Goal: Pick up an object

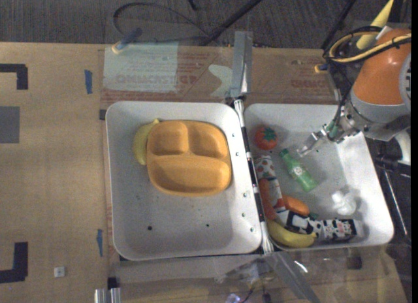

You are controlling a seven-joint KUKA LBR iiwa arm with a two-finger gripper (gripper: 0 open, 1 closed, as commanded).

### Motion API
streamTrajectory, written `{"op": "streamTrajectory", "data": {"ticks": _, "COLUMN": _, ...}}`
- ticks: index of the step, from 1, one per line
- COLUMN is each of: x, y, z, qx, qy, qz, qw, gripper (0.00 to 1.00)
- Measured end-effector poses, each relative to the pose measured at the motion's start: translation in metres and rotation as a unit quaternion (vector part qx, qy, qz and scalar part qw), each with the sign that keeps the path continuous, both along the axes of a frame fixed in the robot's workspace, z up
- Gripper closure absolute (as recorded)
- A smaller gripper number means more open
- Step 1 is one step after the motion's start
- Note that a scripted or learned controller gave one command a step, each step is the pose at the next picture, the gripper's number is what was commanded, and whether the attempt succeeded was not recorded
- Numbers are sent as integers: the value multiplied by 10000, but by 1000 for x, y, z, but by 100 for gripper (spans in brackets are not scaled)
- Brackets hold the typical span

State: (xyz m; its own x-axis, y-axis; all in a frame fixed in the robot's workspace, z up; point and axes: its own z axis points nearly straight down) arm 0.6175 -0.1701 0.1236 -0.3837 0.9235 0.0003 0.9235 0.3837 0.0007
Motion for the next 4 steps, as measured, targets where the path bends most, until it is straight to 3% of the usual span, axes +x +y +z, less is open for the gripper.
{"op": "streamTrajectory", "data": {"ticks": 1, "x": 42, "y": 58, "z": 57, "qx": -11, "qy": -34, "qz": 653, "qw": 9979, "gripper": 0}}
{"op": "streamTrajectory", "data": {"ticks": 2, "x": -25, "y": 0, "z": -37, "qx": -8, "qy": -18, "qz": 1378, "qw": 9905, "gripper": 0}}
{"op": "streamTrajectory", "data": {"ticks": 3, "x": -125, "y": 29, "z": -37, "qx": -2, "qy": -13, "qz": 792, "qw": 9969, "gripper": 0}}
{"op": "streamTrajectory", "data": {"ticks": 4, "x": -121, "y": 29, "z": -26, "qx": -19, "qy": -71, "qz": 782, "qw": 9969, "gripper": 100}}
